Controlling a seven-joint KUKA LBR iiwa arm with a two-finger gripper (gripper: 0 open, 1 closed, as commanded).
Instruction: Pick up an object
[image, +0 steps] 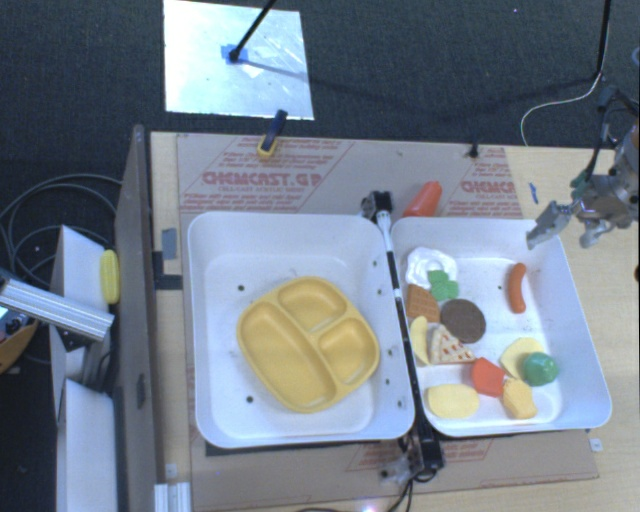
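Nearest in the right bin (585, 345): pale yellow piece (452, 401), orange block (488, 376), green ball (540, 369). Mid bin: brown round patty (463, 320), sausage (516, 287) to its right. Left bin (215, 300) holds a yellow divided tray (306, 342). My gripper (570, 225) hangs over the far right corner of the right bin, jaws spread apart, nothing between them, well apart from every piece.

Premises present as a robotics laboratory or test cell. The surface (330, 165) is a protective-film-covered sheet printed with a maker's name, carrying two white bins (300, 430) of plastic toy food. Loose cables (40, 215) lie on dark carpet (70, 80). An aluminium extrusion (55, 310) stands at the left.
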